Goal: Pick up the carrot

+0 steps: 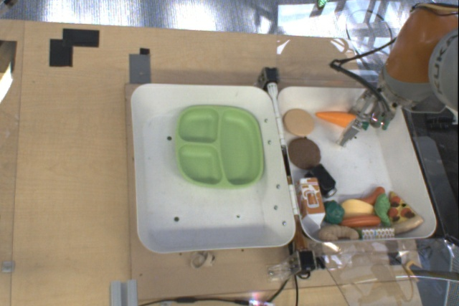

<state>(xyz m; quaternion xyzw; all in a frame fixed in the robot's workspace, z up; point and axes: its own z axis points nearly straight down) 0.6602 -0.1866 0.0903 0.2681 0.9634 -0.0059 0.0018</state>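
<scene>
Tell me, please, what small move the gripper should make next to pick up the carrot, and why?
Probably a short shift left and down: the two-finger gripper hovers beside the tapered orange carrot's thick end in the right white bin, with nothing visibly held.

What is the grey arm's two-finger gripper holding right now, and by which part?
Nothing that can be seen. The two-finger gripper sits at the thick end of the orange tapered carrot in the right white bin, but no carrot shows between its fingers.

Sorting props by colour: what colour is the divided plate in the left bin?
Light green. The plate shows plainly in the camera view, lying in the white left bin.
</scene>
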